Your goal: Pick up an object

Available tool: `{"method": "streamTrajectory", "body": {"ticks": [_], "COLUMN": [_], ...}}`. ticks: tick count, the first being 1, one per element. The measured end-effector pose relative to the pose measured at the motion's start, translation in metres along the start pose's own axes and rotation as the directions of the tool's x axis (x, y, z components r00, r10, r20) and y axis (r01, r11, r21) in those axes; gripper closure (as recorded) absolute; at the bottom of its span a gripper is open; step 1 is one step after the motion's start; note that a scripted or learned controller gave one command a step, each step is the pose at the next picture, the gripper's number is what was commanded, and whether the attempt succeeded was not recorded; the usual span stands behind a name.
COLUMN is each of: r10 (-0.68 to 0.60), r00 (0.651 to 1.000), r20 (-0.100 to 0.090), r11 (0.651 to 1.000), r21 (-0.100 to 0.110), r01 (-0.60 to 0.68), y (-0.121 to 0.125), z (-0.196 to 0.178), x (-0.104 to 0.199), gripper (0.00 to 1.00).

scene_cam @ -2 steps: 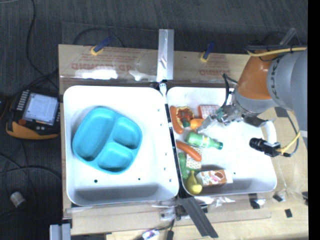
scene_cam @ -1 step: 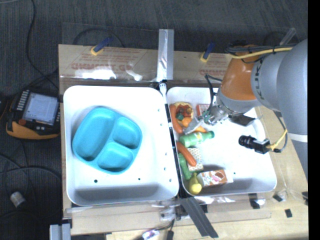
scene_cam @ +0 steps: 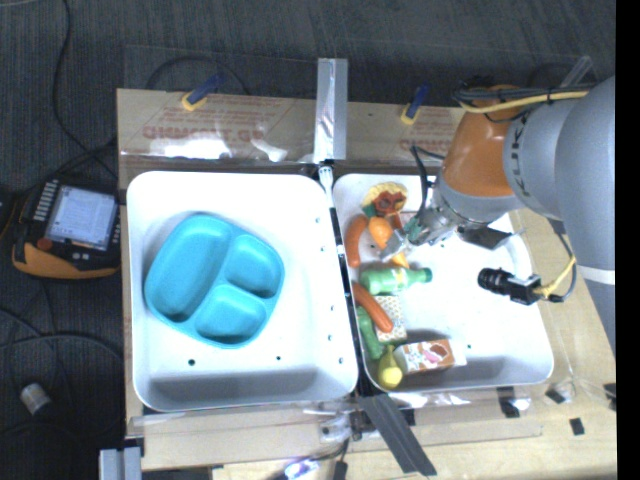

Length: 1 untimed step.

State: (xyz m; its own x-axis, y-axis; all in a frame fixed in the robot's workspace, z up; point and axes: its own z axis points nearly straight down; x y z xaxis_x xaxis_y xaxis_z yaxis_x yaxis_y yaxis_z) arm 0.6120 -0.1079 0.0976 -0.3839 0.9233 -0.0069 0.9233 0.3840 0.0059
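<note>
While the grey arm with the orange band (scene_cam: pixel 480 163) reaches in from the right, its claw (scene_cam: pixel 415 230) sits low over the toy food piled along the left wall of the shallow white right-hand bin (scene_cam: pixel 500 338). Whether the claw is open, closed, or gripping anything I cannot tell; the tips blur into the clutter.

Nearest candidates: a small orange rounded toy (scene_cam: pixel 380 233) just beside the claw, and a green plastic bottle (scene_cam: pixel 392 279) lying on its side just below it. Further down the pile: an orange carrot-shaped piece (scene_cam: pixel 375 313) and a small pink-and-white printed carton (scene_cam: pixel 425 354) near the front wall. A blue three-compartment plastic tray (scene_cam: pixel 213 278) lies in the left-hand white bin (scene_cam: pixel 160 368), well apart from the arm.

Judgement: approach or grasp step, nothing visibly lifted yet. Next move calls for a firm close on one item, then a straight lift clear of crowded neighbours. Risk: tight packing may spoil the grip.
</note>
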Motion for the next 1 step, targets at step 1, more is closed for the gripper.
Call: {"method": "streamTrajectory", "body": {"ticks": [1], "r10": [0.005], "r00": [1.0], "r20": [-0.007], "r11": [1.0], "r21": [0.01], "r01": [-0.005], "y": [0.0573], "z": [-0.0836], "x": [0.0363], "gripper": [1.0]}}
